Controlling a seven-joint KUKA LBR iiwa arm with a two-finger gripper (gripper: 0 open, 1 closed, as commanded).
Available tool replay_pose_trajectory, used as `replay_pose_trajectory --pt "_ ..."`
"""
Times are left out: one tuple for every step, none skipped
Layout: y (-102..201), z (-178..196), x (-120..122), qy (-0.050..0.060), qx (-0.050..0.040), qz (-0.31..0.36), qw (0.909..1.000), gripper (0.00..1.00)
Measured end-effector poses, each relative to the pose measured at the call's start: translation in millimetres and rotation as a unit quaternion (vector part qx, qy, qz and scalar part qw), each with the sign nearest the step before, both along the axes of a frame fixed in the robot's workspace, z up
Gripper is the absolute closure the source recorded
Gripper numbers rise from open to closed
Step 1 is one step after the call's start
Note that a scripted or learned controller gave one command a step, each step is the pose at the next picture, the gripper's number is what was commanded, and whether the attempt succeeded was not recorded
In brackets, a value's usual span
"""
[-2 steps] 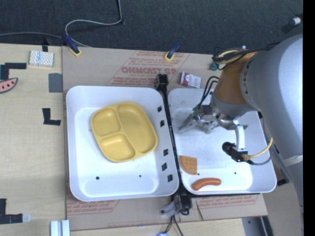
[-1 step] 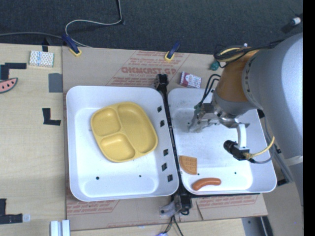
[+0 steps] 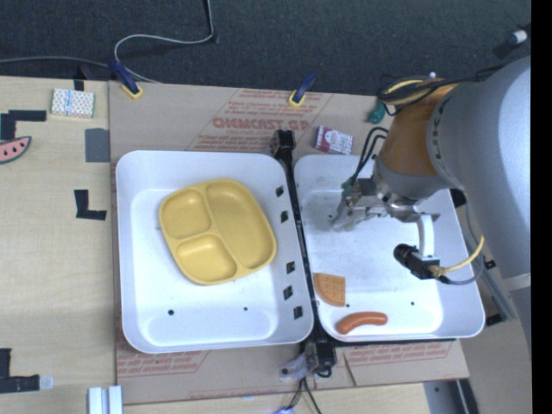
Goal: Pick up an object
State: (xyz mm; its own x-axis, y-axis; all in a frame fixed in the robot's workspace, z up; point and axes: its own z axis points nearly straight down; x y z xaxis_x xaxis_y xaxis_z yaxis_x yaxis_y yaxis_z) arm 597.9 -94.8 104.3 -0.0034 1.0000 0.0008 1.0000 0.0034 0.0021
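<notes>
Claw (image 3: 345,216): mine, two-fingered, carried on my grey arm (image 3: 483,136) with its orange band (image 3: 412,136), low over the upper middle of the right bin (image 3: 448,313). Whether it stands open or closed I cannot tell from this slant; the wrist hides much of it, and I see nothing caught in it.

Item, nearest: bare white floor of the right bin directly beneath and around the claw. No object lies under it.

Item, candidates for picking: a flat tan piece, toast-like (image 3: 329,288), near the bin's left wall toward the front; a reddish sausage-shaped thing (image 3: 361,321) just beyond it, along the front edge. Both lie apart from the claw, and apart from each other.

Item, further out: the left bin (image 3: 138,317), holding a yellow compartment plate (image 3: 216,229) tilted across its middle.

Item, outside the bins: a small printed packet (image 3: 332,140) on the cardboard behind the right bin.

Hazards, as I judge them:
- Closing where I hang would most likely take nothing, since the floor there is bare.
- The tan piece is thin and flat; my tips may skate over it.
- The sausage is round and close to the front wall; it may roll aside, or my tip may strike the rim.
</notes>
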Motion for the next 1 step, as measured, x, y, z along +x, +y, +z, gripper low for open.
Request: replay_pose_trajectory --pt "1.1 9.1 -0.1 0.001 0.0008 0.001 1.0 1.0"
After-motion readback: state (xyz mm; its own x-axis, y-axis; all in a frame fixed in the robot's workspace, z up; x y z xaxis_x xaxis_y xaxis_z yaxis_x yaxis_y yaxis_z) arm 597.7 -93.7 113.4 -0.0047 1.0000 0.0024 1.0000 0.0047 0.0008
